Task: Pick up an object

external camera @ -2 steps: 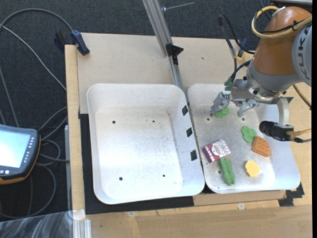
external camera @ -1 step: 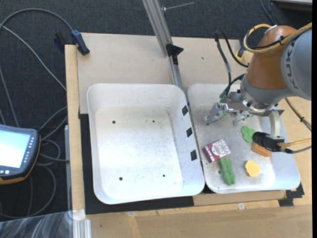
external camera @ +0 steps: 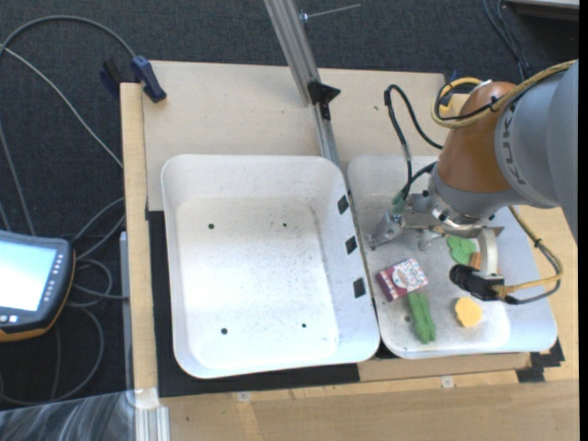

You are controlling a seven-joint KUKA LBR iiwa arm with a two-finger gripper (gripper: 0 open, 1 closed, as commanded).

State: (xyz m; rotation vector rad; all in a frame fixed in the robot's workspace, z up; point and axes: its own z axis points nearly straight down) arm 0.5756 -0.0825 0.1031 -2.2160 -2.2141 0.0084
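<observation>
Several small objects lie in the right bin [external camera: 367, 182]. A maroon and pink box [external camera: 401, 278] rests near the bin's middle front. Just in front of it lies a long green piece [external camera: 422, 316], with a yellow-orange chunk [external camera: 469, 313] to its right. A light green object [external camera: 462, 245] peeks out from beneath the wrist. My gripper [external camera: 439, 227] hangs low over the middle of the right bin, just behind the box and beside the light green object. The arm's orange band [external camera: 470, 150] and grey body cover the bin's back right part.
The left bin [external camera: 184, 191] sits beside the right one, their rims meeting at a divider with black clips. A metal pole [external camera: 294, 49] slants in from the back. A blue clamp [external camera: 147, 76] grips the bench's far left corner. Cables loop around the wrist.
</observation>
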